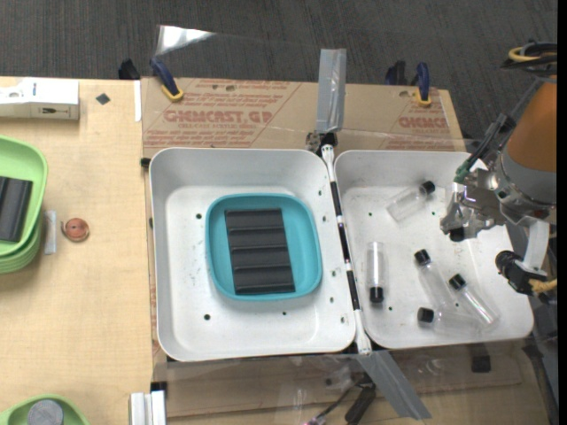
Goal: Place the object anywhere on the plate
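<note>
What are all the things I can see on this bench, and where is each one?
Bins: two, white, side by side mid-bench; left bin, right bin.
Plate: one, teal, in the left bin.
Ridged block: one, black, lying on the plate.
Vials: about five, clear with black caps, scattered in the right bin; one near its left wall, one near the top.
Cardboard sheet: one, brown, under the bins.
Clamps: two, orange and blue, on the cardboard's far edge, one at left.
Green tray: one, far left edge.
Small box: one, white, top left.
Arm: one, grey and orange, at right.
Tool: one, over the right bin.
</note>
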`<state>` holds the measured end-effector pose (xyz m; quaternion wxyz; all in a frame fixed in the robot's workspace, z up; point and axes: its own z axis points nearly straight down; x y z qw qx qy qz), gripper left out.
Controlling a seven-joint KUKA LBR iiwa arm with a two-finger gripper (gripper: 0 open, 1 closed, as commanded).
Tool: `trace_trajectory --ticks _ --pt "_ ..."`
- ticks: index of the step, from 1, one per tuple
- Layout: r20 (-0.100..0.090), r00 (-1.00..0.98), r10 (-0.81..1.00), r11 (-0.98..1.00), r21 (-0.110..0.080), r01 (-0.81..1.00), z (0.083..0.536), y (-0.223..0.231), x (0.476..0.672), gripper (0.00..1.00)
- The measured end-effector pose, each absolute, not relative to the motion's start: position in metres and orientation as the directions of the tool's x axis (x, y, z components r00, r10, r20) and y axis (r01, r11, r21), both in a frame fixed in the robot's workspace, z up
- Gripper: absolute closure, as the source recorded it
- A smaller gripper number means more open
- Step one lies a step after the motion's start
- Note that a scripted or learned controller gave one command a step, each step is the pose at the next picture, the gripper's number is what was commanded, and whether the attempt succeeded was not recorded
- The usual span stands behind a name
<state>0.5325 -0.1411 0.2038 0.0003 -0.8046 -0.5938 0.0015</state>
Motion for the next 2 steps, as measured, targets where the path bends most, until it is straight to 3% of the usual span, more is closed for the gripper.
trace_trajectory --ticks 1,2 --pt "0.001 -0.052 0.999 0.052 -0.004 0.999 0.208 -0.078 0.482 1.0" --pt "0.0 -0.178 0.984 0.178 -0.005 0.984 0.19 0.007 0.485 1.0"
